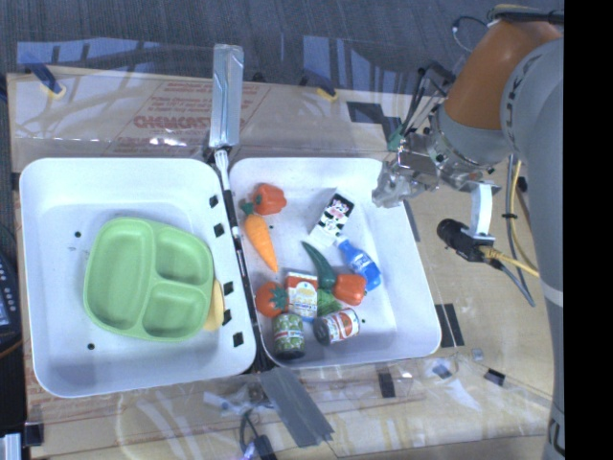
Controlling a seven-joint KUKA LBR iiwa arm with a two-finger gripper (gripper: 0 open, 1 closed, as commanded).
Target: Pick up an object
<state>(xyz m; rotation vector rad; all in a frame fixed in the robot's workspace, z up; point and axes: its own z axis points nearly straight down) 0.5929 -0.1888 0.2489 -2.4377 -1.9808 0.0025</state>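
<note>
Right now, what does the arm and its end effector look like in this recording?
A thick grey arm with a broad orange band above the wrist. Thin dark cables loop beside the band. The end effector is small, grey and metallic, with a white bracket and a black fitting below the wrist.

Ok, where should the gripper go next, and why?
Probably down and toward the left, to the milk carton. The gripper hangs over the right bin's upper right corner with nothing seen between its fingers, and the carton is the nearest item, lying apart from the crowded cluster below.
</note>
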